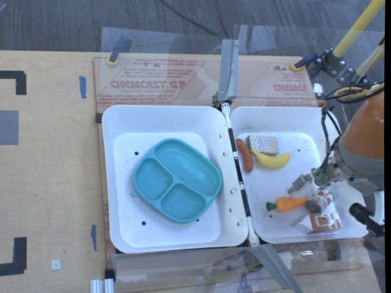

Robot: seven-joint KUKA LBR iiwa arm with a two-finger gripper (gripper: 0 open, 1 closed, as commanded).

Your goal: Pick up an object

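In the right-hand shallow white bin [305, 140] we see our grey two-finger gripper [310, 182] hanging low at about three o'clock of the bin's floor, its fingers set narrow with nothing between them. The nearest candidate, a small orange plastic carrot with a green top [287, 204], lies just at seven o'clock of the fingertips, its length running nine to three. A white and orange crumpled packet [322, 215] sits touching or nearly touching the carrot's three o'clock end. Towards eleven o'clock lie a yellow toy banana [272, 159], a speckled square sponge-like block [264, 143] and a red sausage-shaped toy [245, 154]. To do this well, we judge we should part the fingers first, centre over the carrot's middle, close across its narrow width, and keep clear of the packet. The left bin [116, 163] holds a turquoise divided plastic plate [177, 179].
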